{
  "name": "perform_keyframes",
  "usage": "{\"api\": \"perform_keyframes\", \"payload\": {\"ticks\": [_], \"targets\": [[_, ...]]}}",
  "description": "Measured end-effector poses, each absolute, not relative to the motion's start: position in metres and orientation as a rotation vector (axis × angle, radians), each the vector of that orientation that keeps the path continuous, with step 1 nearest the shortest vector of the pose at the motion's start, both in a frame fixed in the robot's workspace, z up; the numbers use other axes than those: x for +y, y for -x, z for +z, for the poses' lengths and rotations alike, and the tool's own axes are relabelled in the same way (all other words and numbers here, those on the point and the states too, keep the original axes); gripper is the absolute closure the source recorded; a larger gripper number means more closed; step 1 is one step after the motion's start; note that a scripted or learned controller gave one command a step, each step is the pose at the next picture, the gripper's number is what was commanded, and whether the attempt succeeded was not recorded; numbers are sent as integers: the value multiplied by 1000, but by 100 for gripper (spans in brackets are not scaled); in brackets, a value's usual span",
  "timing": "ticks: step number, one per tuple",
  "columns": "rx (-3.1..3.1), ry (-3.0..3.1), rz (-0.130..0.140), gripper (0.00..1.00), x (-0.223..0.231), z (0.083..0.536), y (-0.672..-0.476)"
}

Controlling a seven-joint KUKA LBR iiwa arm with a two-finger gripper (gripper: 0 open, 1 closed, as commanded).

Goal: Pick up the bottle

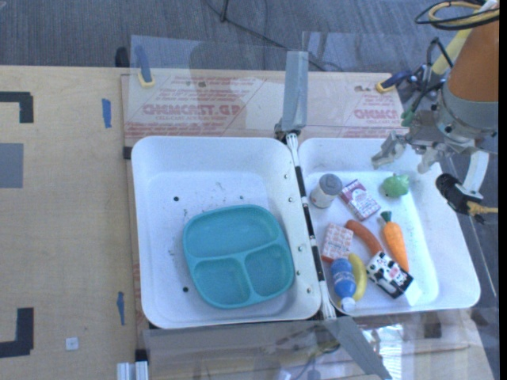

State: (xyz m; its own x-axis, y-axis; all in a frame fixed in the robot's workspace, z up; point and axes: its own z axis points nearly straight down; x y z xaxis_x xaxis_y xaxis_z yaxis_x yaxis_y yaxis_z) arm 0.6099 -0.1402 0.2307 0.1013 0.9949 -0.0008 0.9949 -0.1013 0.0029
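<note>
The arm is w/ its gripper [405, 153] up over the far edge of the right bin [455, 287], fingers spread open, holding nothing. So it's the start: no reach yet. The bottle [343, 279] lies on its side at the near left of that bin, touching a yellow banana [359, 277]. It looks blue, smooth & round, w/ a white cap. Next, the gripper likely has to go down & across to it. A soft-looking carrot [394, 242] lies in between.
</note>
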Motion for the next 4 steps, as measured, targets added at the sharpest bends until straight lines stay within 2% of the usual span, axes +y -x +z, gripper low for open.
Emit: {"api": "perform_keyframes", "payload": {"ticks": [1,2,3,4], "targets": [[2107,-2328,0,0,-188,146,-645],[2120,-2313,4,0,-202,87,-628],[2116,-2309,8,100,-202,100,-630],[2058,-2369,2,100,-162,244,-647]]}}
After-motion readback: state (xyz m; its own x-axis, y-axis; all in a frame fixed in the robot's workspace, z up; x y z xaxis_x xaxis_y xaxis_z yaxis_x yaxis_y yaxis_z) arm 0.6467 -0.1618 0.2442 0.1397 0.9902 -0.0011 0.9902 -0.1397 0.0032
